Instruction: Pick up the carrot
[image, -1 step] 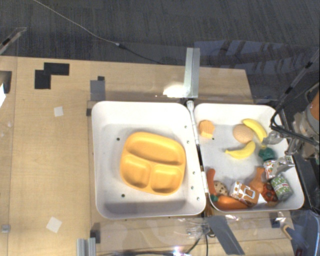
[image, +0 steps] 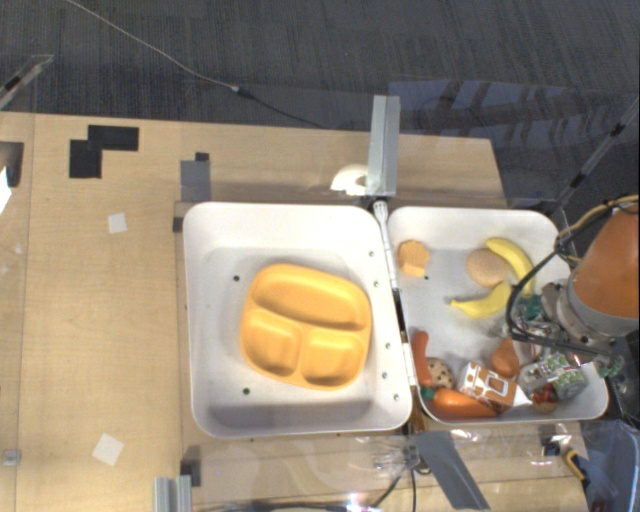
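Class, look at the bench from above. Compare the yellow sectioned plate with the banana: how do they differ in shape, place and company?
The plate is broad, flat and split into compartments; the banana is slim and curved. The plate lies in the left bin; the banana lies in the right bin. The plate lies alone, while the banana lies among other toy foods, touching a tan round piece. Both are yellow.

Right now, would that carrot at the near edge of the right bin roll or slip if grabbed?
Probably rolls a bit: the carrot looks rounded and tapered. Its glossy skin may be slippery. The small box beside it could hinder rolling.
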